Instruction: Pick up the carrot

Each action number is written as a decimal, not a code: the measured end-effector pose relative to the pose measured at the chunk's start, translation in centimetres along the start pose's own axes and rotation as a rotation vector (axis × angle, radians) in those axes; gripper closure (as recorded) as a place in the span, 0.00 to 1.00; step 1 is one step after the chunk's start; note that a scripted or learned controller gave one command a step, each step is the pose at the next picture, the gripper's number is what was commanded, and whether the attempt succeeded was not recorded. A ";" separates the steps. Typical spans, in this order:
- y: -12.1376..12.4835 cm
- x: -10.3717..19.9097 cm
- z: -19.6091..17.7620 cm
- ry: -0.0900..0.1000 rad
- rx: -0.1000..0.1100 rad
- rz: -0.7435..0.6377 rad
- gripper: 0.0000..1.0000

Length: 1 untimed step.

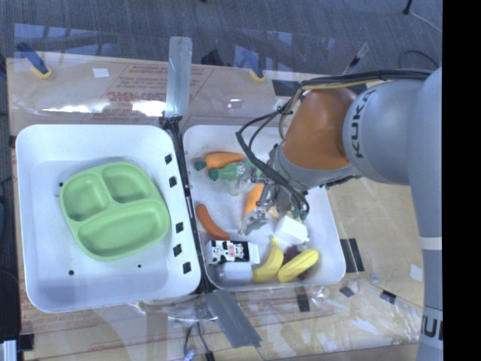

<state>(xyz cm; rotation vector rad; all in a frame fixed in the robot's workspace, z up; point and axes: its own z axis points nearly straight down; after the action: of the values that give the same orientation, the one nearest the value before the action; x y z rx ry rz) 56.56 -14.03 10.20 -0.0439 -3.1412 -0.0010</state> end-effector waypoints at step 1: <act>0.2 -0.1 -1.1 -0.002 0.000 -0.008 1.00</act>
<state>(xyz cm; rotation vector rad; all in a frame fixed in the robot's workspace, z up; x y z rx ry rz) 56.71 -13.85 11.27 -0.0306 -3.1438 -0.0004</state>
